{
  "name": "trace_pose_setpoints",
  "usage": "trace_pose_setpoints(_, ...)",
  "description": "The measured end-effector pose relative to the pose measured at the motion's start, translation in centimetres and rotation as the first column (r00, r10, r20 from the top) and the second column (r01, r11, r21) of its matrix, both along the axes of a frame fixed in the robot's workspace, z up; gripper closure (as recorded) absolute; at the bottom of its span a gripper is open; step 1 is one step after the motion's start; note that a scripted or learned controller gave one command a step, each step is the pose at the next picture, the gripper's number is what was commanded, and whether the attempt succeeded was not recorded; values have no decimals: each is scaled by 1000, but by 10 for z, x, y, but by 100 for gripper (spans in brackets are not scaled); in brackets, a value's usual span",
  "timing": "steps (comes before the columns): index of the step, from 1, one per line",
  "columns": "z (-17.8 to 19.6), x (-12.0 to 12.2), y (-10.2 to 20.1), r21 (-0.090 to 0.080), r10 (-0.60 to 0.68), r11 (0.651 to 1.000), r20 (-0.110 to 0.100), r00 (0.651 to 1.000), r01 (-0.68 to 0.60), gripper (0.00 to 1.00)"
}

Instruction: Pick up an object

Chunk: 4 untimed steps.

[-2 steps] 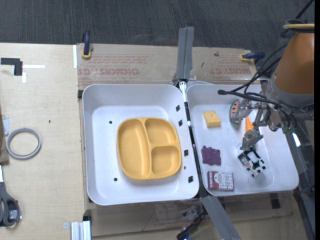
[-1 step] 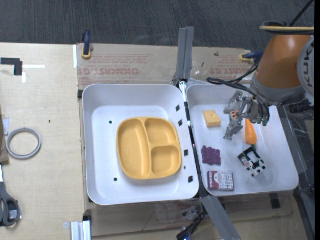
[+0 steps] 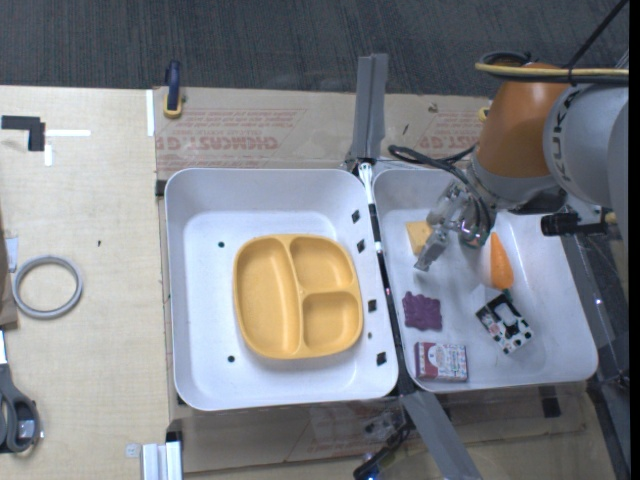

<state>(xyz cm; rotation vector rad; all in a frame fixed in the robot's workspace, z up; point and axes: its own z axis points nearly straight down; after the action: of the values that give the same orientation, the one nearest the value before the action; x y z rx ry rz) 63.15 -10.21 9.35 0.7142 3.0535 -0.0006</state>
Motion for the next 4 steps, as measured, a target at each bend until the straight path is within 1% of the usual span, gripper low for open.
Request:
trace_pose_setpoints(1,-1,-2,4,1,-187,982,-2,982,187,0)
trace_pose_setpoints(2,14,1,4,0,-184,983,9,983,184,100)
trace_pose_setpoints(3,222,-31,9,0,-595,804,-3,804,595,100)
trace_pose_setpoints(4,135,-70,40,0,-591,807,-6,807,591,100)
